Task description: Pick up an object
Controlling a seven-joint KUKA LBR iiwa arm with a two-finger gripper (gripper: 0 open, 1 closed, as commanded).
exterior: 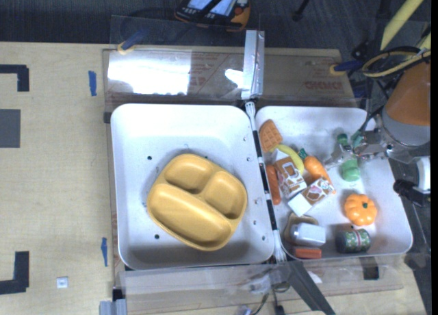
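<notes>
The arm is seen at the right edge of the frame, and its gripper (359,146) is placed low in the upper right of the right-hand bin (400,242). Whether anything is pinched there cannot be told from this view.

A small green object (350,169) lies just below the gripper and is judged to be the likeliest target. Other candidates are crowded toward the bin's left side: a banana (288,152), a carrot (315,167) and a small carton (291,176), while a small orange pumpkin (360,209) and a dark can (352,240) lie lower right. A yellow divided tray (197,200) is set in the left-hand bin (130,129).

Failure could be caused by the green object's small size and rounded shape, since it may be pushed aside or squeezed out. The nearby bin wall could also be struck.
</notes>
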